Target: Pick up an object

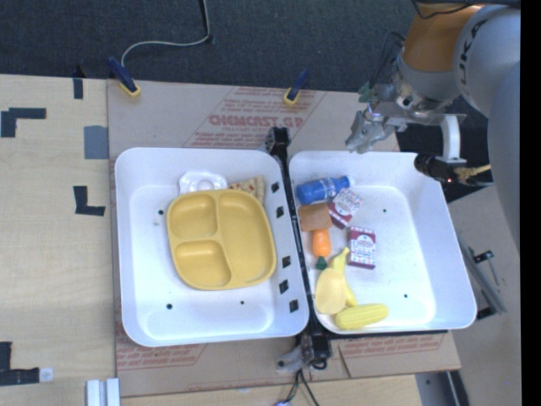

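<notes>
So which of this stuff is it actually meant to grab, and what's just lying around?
Could be grabbed, right bin: blue bottle, red carton, banana, corn cob, orange piece. The gripper hangs over that bin's far rim.

Just lying about: yellow divided plate, clamps, cable.

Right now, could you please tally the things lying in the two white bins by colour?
Yellow: 3, the divided plate, the banana, the corn cob
Blue: 1, the bottle
Red and white: 2, the small box, the packet
Orange: 1, the carrot-like piece
Brown: 1, the block
White: 1, the piece behind the plate
Total: 9
</notes>
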`<state>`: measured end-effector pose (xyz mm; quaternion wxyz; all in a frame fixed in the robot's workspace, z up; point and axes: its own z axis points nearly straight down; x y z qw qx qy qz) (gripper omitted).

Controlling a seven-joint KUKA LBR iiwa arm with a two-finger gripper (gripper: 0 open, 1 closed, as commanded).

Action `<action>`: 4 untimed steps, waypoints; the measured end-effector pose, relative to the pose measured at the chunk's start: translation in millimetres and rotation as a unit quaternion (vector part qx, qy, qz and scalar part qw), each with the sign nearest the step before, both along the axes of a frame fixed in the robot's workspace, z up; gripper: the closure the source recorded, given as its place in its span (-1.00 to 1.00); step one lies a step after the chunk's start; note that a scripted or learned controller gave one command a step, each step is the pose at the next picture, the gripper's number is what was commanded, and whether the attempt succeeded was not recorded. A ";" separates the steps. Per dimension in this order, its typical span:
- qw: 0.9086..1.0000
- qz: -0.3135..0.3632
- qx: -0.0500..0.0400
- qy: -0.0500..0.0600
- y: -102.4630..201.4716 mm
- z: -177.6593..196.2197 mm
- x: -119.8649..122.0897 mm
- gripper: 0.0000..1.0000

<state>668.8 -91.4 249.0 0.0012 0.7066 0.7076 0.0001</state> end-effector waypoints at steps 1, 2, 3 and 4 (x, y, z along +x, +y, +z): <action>1.000 0.000 0.000 0.001 -0.1 -1.0 -0.5 -1.00; 1.000 -0.001 0.000 0.003 -12.6 -120.4 -5.0 -1.00; 1.000 -0.002 -0.002 -0.003 -11.1 -144.3 1.6 -1.00; 1.000 0.000 0.000 0.001 -3.0 -164.0 -0.4 -1.00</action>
